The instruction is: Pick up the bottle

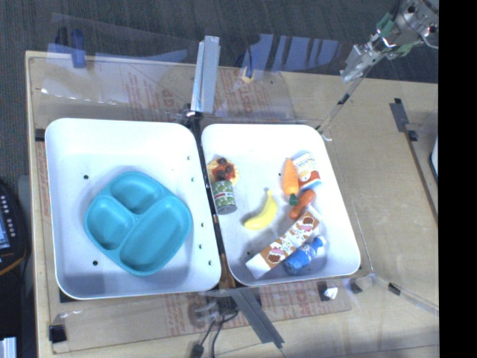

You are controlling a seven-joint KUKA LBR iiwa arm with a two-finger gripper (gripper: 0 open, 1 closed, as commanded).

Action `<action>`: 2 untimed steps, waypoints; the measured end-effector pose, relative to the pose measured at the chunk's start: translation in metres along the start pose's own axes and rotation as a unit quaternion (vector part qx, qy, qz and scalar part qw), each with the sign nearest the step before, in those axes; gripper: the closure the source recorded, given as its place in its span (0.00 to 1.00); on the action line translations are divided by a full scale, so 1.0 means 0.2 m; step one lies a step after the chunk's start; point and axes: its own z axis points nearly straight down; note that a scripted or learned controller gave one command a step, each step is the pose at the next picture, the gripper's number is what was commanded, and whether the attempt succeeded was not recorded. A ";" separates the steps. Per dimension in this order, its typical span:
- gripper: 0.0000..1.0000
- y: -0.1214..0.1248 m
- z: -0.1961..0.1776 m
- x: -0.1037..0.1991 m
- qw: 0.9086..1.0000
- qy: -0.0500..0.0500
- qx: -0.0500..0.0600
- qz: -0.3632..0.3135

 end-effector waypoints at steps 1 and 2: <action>1.00 0.01 -0.05 0.01 1.000 0.000 0.000 -0.004; 1.00 0.01 -0.10 0.01 1.000 -0.001 0.000 -0.007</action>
